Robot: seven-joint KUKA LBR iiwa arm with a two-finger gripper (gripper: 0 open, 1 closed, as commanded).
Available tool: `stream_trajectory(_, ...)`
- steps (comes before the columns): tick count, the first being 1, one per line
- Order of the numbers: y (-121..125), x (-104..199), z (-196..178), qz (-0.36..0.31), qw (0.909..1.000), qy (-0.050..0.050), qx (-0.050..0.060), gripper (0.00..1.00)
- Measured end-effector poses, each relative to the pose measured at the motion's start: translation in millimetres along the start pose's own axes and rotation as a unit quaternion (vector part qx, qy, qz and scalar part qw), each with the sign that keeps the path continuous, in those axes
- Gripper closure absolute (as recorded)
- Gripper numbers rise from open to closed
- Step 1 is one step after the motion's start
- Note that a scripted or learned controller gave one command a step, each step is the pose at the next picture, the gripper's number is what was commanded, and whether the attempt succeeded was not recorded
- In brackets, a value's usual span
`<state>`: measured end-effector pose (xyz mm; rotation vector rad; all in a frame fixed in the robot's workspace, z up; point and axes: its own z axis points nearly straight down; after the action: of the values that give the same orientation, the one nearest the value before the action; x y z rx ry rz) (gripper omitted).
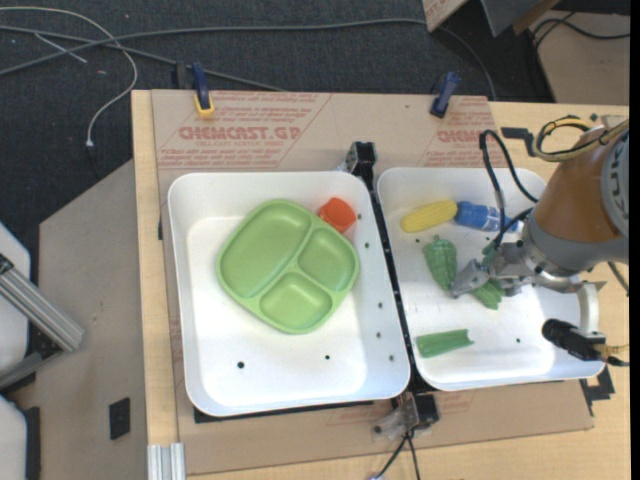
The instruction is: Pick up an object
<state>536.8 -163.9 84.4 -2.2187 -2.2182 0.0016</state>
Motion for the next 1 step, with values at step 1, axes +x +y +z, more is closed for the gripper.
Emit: stream_trajectory(1,0.9,-0.2,-11.7,0.000,1.0000,0.000,-0.002,1.00)
